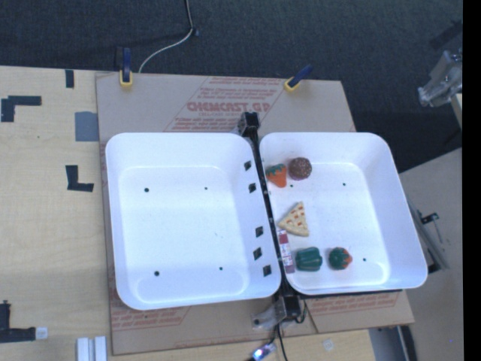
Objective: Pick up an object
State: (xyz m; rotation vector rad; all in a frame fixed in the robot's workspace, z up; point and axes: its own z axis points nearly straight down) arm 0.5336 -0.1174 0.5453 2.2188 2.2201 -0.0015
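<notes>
Bench w/ 2 bins; right bin (376, 153): pizza slice (294, 220), green pepper (309, 259).

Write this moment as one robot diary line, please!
claw: top right, off bins | right bin: pizza slice, carrot, brown ball | nothing picked yet

A single fixed camera looks down from above the bench at a slant, set far enough back to take in both the left bin (180, 220) and right bin (342, 213) whole, the cardboard sheet (225, 105) beneath, and dark floor (301, 21) beyond
</notes>
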